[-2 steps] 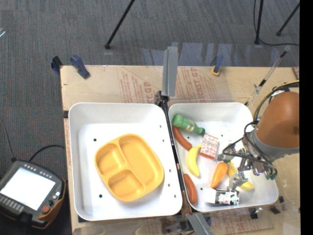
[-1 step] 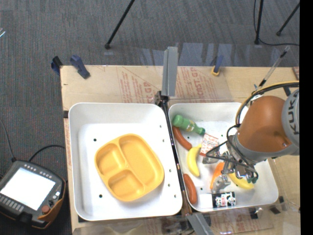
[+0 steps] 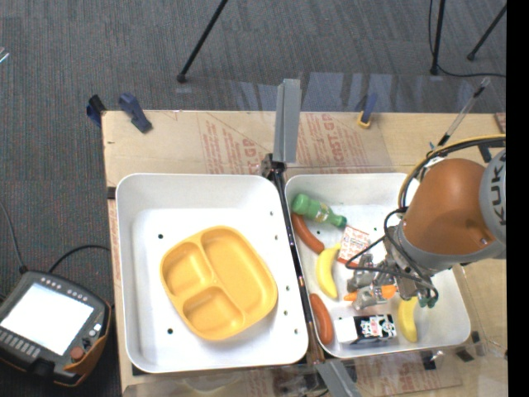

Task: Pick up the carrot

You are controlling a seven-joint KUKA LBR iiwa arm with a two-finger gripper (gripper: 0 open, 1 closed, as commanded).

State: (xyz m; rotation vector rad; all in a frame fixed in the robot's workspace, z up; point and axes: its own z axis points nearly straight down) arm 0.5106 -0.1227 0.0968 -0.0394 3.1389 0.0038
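The carrot [image 3: 357, 295] lies in the right bin [image 3: 450, 325], near its middle. Only small orange parts of it show beneath the gripper hardware. My gripper [image 3: 382, 281] hangs low directly over the carrot, below the orange wrist band [image 3: 446, 209]. The arm hides most of the carrot, and contact with it cannot be judged.
Around the carrot in the right bin lie a banana [image 3: 328, 272], a green bottle [image 3: 316, 210], two sausages [image 3: 307, 233] [image 3: 322, 318], a small red-and-white carton [image 3: 355, 243], a black-and-white carton [image 3: 374, 328] and a second yellow fruit [image 3: 407, 320]. The left bin [image 3: 140, 201] holds a yellow divided plate [image 3: 217, 281].
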